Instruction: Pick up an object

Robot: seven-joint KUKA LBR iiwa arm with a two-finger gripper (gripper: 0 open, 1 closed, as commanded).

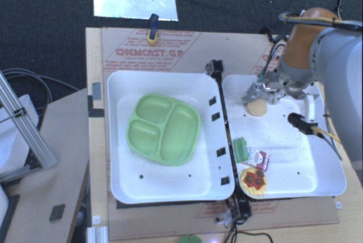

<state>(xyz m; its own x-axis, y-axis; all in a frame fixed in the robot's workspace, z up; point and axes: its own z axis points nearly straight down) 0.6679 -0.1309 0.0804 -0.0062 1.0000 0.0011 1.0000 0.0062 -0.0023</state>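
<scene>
Item: one pick attempt, at an early stage.

- Gripper: low over the upper left part of the right bin, directly above the tan round piece. Whether it was released or clenched could not be told from this slant. Nothing could be seen held in it.
- Tan round piece: the likely target, judged from its place just below the gripper. It lay flat on the floor of the right bin, near the bin's upper left corner, seemingly not lifted. Whether the gripper touched it could not be told.
- Green packet: at the right bin's left wall, well apart from the gripper.
- Red-and-white packet: just beside the green packet, on its lower right.
- Yellow disc with red pattern: in the right bin's lower left corner, just below the two packets.
- Green divided plate: alone in the left bin, about centre.

Status: the approach appeared done and the gripper was set over a candidate. Left to do: a confirmed grasp and a lift clear of the bin floor. No object was up, so the task was judged not yet achieved.
</scene>
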